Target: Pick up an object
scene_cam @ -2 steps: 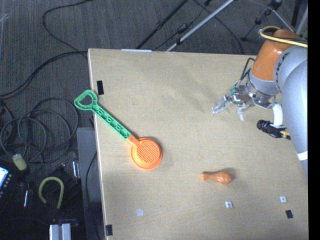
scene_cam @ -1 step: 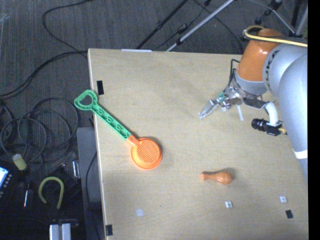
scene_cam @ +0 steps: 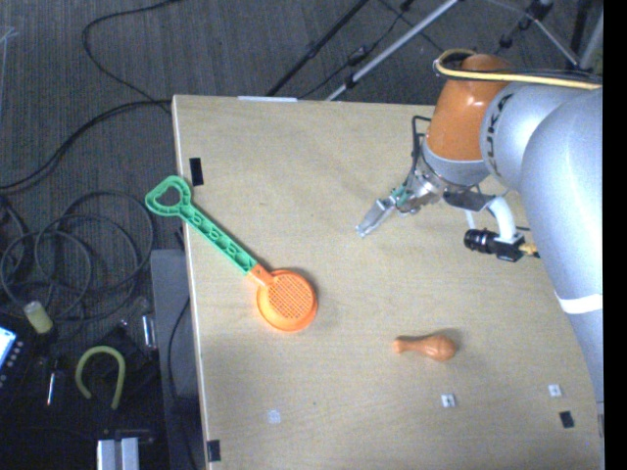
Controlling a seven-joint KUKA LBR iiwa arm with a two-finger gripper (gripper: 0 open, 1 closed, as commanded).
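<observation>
My gripper [scene_cam: 368, 225] hangs over the upper middle of the tan bench top [scene_cam: 294, 164], tilted down to the left. Its fingers meet in one narrow tip, shut, with nothing between them. A toy strainer lies to the left: its green handle [scene_cam: 204, 227] runs diagonally down to an orange round head [scene_cam: 287, 300], well below and left of the gripper. A small orange drumstick-shaped toy [scene_cam: 428, 346] lies on the bench below and a little right of the gripper, apart from it.
The grey arm with its orange band [scene_cam: 460, 116] fills the right side. Dark floor with cables [scene_cam: 59, 253] lies past the bench's left edge. Tripod legs [scene_cam: 421, 18] stand behind the bench.
</observation>
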